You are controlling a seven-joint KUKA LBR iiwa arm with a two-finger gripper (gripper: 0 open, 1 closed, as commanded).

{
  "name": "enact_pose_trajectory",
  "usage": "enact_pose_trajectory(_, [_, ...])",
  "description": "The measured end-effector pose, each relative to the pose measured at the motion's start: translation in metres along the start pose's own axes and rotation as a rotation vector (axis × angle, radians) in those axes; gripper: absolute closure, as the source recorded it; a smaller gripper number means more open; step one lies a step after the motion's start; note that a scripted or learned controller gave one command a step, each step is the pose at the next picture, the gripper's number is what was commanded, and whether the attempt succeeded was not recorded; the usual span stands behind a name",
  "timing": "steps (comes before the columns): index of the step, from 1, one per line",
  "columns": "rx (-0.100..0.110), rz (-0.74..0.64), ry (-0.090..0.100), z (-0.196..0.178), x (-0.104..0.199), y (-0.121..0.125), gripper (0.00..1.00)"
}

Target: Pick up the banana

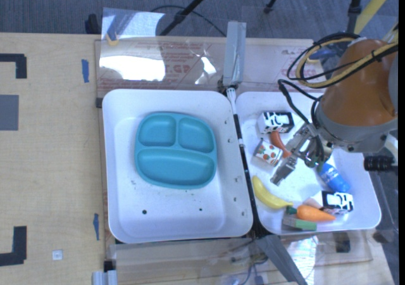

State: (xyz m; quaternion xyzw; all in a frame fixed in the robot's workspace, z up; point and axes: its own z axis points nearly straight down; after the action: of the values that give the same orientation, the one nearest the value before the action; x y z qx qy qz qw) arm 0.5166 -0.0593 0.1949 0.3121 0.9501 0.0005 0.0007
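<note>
Banana [268, 192] lies in right bin [364, 223], near its left wall, toward the front edge. Gripper [286, 171] hangs just above/right of it, apart from the fruit; fingers look narrowly spread w/ nothing between them, though the slant makes the gap hard to read. Carrot [314, 213] sits right of banana, blue bottle [334, 178] beyond. Two cow-print toys [276, 120] [337, 201] in same bin. Left bin [120, 151] holds blue divided plate [176, 149].
</note>
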Motion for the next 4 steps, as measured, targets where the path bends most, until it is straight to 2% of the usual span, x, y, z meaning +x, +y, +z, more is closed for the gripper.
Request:
enact_pose_trajectory(1, [-0.002, -0.106, -0.006, 0.107, 0.007, -0.05, 0.0])
enact_pose_trajectory(2, [-0.007, -0.103, -0.013, 0.096, 0.005, -0.049, 1.0])
enact_pose_trajectory(3, [-0.005, -0.178, -0.005, 0.107, 0.0, -0.059, 1.0])
enact_pose_trajectory(4, [-0.003, -0.177, -0.007, 0.107, -0.002, -0.06, 0.0])
